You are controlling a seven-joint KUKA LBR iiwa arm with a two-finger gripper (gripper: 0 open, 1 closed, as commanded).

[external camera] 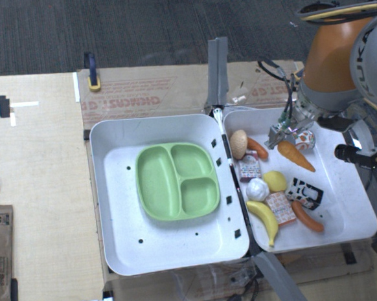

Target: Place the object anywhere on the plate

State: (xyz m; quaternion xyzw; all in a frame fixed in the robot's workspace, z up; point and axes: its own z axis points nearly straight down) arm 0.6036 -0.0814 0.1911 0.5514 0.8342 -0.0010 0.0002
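A green three-compartment plate (178,180) lies in the left white bin (118,243) with nothing on it. My gripper (284,132) hangs low over the upper part of the right bin (350,225), just above the thick end of an orange carrot (297,156). A small white-and-red pot (305,139) sits right beside the gripper. I see nothing lifted off the bin floor.
The right bin also holds a brown egg (238,142), a small red sausage (258,149), a lemon (275,180), a white ball (257,189), a banana (265,220), snack packets (281,207), a black-and-white item (306,192) and another sausage (308,217). A grey divider (218,79) separates the bins.
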